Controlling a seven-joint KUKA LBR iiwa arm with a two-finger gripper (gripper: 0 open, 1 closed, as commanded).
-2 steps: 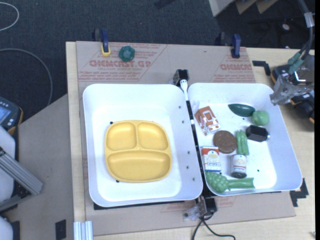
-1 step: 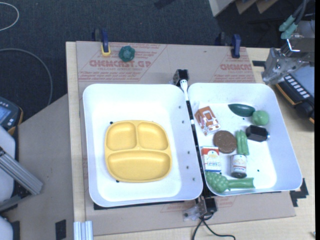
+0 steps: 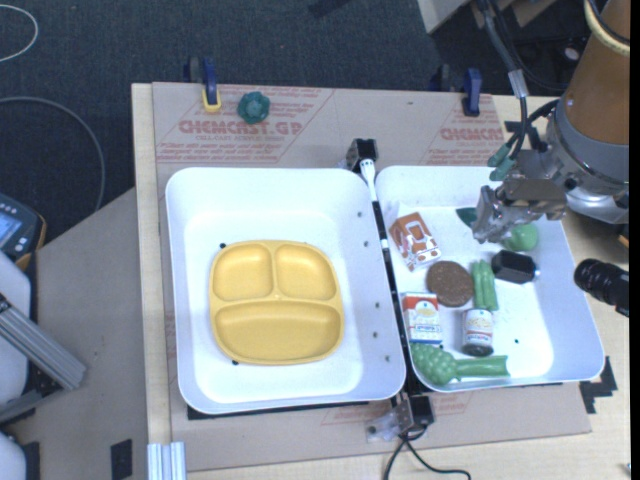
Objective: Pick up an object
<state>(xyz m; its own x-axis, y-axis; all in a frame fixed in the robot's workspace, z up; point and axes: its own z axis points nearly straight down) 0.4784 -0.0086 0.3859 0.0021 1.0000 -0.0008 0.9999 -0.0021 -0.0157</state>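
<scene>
**Tool low over the right bin's far corner, nothing gripped**

Left bin (image 3: 185, 268): a yellow divided plate (image 3: 276, 300) lying flat, well apart from the action and of no concern for this pick.

Right bin (image 3: 570, 353): a crowded cluster. Nearest the divider, a red-and-white packet (image 3: 414, 239) and below it a small carton (image 3: 424, 320). Then a brown disc (image 3: 451, 282), a green stick (image 3: 484, 284) just beside it, a small jar (image 3: 479, 331), and a green broccoli-like toy (image 3: 455, 367) along the near wall. Further right, a dark lump (image 3: 514, 266) and a pale green piece (image 3: 522, 236) touching or nearly touching the tool (image 3: 484, 230).

Tool hanging at the bin's far right, above the pale green piece and the dark lump. Fingers' spread impossible to tell from this angle; nothing visibly pinched between them.

Likely target: the pale green piece or the dark lump, both right under the tool. Best done by descending straight, centring on one item alone, closing only once the fingers straddle it, then lifting vertically.

In the way: the green stick and brown disc close by, easily nudged; the bin's far wall near the tool, leaving little room for the outer finger.
</scene>
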